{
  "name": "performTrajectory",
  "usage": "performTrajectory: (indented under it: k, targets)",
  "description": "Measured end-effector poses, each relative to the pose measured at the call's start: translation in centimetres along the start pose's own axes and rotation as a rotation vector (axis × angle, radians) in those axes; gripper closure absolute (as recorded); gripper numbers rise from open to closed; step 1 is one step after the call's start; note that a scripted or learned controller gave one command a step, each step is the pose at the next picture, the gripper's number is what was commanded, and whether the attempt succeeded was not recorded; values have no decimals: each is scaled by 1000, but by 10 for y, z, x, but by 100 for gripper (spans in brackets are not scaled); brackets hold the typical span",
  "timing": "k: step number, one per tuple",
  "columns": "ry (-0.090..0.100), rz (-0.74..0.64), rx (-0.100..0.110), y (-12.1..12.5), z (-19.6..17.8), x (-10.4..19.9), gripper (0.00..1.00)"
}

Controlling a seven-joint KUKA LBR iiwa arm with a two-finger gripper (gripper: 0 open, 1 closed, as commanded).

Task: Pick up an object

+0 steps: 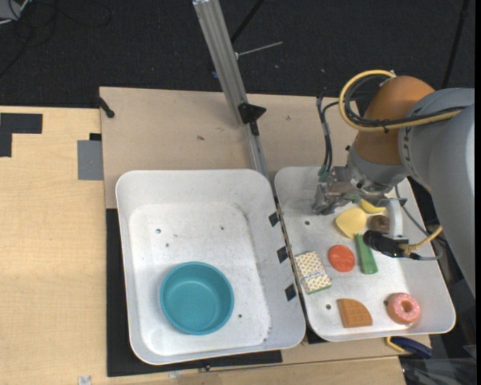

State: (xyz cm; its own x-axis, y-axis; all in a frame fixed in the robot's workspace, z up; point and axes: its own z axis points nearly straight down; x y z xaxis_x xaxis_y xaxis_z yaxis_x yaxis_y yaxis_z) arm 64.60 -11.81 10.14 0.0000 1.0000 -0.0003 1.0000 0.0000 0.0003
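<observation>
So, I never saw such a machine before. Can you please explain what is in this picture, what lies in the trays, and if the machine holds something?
This is one picture, taken by a fixed camera above a bench, looking down at a slant. The grey machine with the orange band is a robot arm reaching in from the right. Its grasping part, the end effector, is low over the far end of the right bin. I cannot see whether it holds anything.

Two shallow white bins sit side by side. The left bin contains a teal bowl. The right bin contains toy pieces: a yellow piece, a red round piece, a green stick, a patterned block, an orange-brown wedge and a pink doughnut.
</observation>
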Motion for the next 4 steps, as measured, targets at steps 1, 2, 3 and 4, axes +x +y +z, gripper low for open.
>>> performTrajectory:
  k: [1,2,3,4]
  targets:
    - [-1,0,-5,-7,-59,-1,100]
    - [0,0,-4,-6,-111,-1,100]
    - [1,-3,-1,1,-125,49,100]
    - [1,-3,0,0,-135,99,100]
